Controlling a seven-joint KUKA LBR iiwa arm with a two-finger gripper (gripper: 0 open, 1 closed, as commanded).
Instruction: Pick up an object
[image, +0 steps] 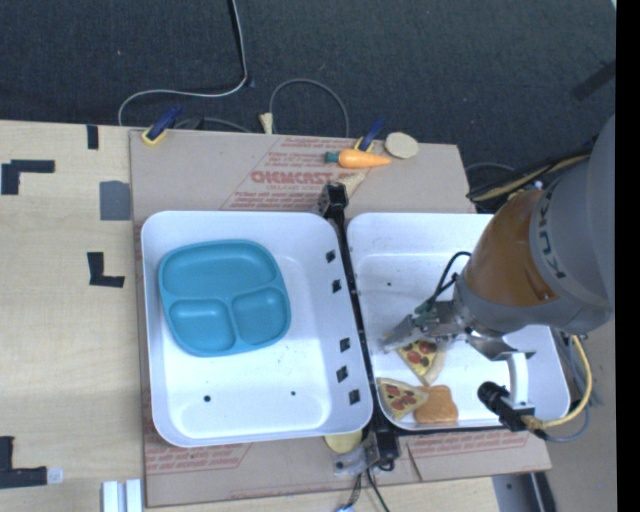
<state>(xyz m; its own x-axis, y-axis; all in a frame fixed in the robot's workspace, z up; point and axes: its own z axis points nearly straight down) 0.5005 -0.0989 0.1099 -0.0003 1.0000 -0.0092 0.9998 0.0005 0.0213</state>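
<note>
The two bins are white. The left one holds a turquoise divided plate. In the right, two pizza slices show yellow with red spots, beside a tan piece, perhaps bread. The arm is grey, banded orange. An orange carrot lies on brown cardboard printed with red lettering.

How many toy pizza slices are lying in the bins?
2, both in the right white bin: one pizza slice just under the claw, another by the front edge beside a tan toy piece. The arm could hide more.
</note>
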